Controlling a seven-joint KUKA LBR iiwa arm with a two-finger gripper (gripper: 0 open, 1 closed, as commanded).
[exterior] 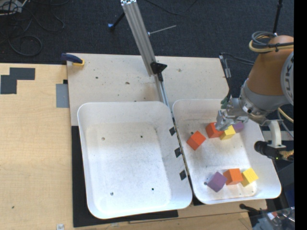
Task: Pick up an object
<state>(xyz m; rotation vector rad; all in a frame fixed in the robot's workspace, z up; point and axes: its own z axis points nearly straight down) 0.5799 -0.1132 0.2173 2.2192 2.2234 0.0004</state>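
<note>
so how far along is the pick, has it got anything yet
Done: the arm has reached into the right bin. In hand: the gripper sits low over a red-orange block and a yellow block. Left: no grasp is visible, and nothing is lifted.

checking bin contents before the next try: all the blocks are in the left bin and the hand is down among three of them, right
Not quite: the blocks are in the right bin, not the left bin. The camera view shows it. The hand is indeed down among three of them.
</note>
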